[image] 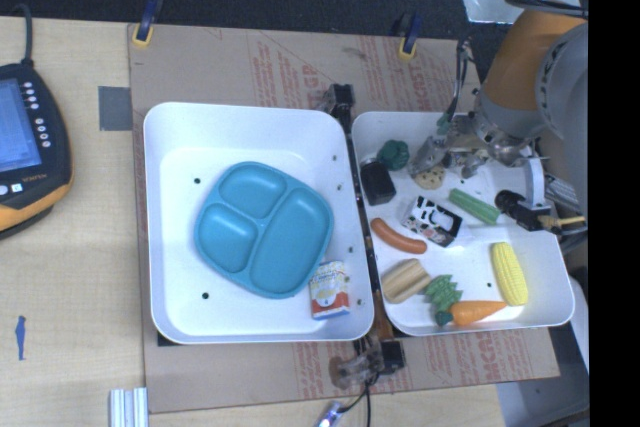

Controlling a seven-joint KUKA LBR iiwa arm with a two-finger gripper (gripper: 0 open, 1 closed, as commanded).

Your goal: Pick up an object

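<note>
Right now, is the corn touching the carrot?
Apart. The camera view shows bare white bin floor between the corn and the carrot.

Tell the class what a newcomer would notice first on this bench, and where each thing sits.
The big blue divided plate stands out first, lying in the left bin with a small carton at its lower right edge. Next comes the right bin, crowded with toy food: a yellow corn cob, a carrot and a sausage. The grey arm's gripper hangs over that bin's upper part.
</note>
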